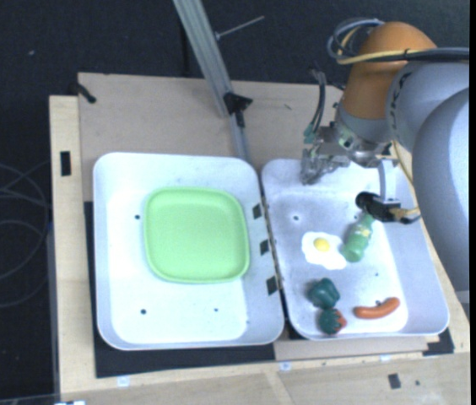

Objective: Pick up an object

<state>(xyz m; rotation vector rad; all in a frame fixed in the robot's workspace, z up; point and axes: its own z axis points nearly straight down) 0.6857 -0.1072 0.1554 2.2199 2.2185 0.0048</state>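
Objects for picking lie scattered in the right bin (pixel 407 306) — none of them lifted. From where I stand, a fried egg (pixel 323 249) sits flat near the middle of that bin, white with a yellow yolk. Just beside it, on its right, a small green bottle (pixel 358 240) lies tilted, its base close to the egg's edge. Further toward the near rim there is a green pepper (pixel 323 292), and just below it a smaller piece, green and red (pixel 332 320), which I can't make out well. To the right of those, a red sausage (pixel 376 309) lies on the bin floor, apart from the rest.

The left bin (pixel 120 226) holds a pale green square plate (pixel 196 234), flat and roughly centred.

The arm comes in from the right, its orange band (pixel 386 66) high above the far corner of the right bin. The gripper (pixel 321 160) hangs over that bin's far-left corner, well apart from the egg and bottle. Whether it is spread or closed I cannot tell — the tip is small and blurred against the white.

A grey pole (pixel 207 45) slants across the bench (pixel 69 310) behind the bins.
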